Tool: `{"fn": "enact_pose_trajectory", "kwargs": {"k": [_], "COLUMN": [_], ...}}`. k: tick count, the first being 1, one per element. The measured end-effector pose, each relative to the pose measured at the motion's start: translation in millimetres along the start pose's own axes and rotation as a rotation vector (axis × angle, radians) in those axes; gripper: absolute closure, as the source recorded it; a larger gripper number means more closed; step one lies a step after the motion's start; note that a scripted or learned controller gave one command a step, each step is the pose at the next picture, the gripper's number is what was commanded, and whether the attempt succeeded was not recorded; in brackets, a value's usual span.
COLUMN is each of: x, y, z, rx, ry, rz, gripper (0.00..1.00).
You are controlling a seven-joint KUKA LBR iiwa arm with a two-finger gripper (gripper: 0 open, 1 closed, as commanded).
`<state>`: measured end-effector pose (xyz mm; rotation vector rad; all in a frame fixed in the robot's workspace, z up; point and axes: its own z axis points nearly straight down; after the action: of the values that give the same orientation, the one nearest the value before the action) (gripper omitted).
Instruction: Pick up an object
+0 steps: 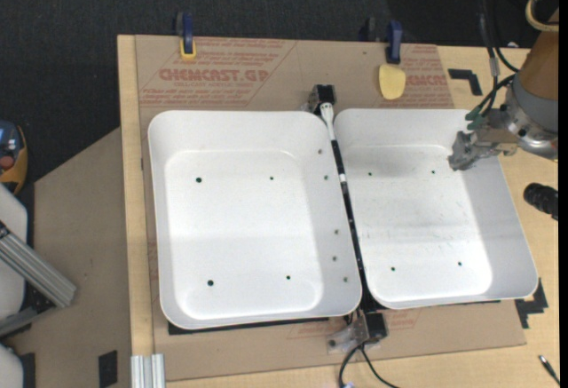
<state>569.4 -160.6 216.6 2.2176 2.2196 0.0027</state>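
My gripper [461, 155] hangs over the back right part of the right bin [426, 226], close to its right wall. The grey arm with its orange band [543, 80] comes in from the right edge above it. I see nothing held beneath the gripper. A small pale yellow object [391, 81] lies on the brown board behind the right bin, outside both bins and up-left of the gripper.
The left bin [240, 217] sits beside the right one, with a black strip [342, 191] along their shared edge. Two blue clamps [185, 27] [393, 36] hold the board's back edge. Cables [359, 351] trail off the front.
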Motion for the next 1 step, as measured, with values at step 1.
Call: {"fn": "enact_pose_trajectory", "kwargs": {"k": [1], "x": [20.8], "y": [22.8], "z": [-148.4], "rx": [-0.015], "ry": [-0.003], "rz": [-0.004], "gripper": [1.0]}}
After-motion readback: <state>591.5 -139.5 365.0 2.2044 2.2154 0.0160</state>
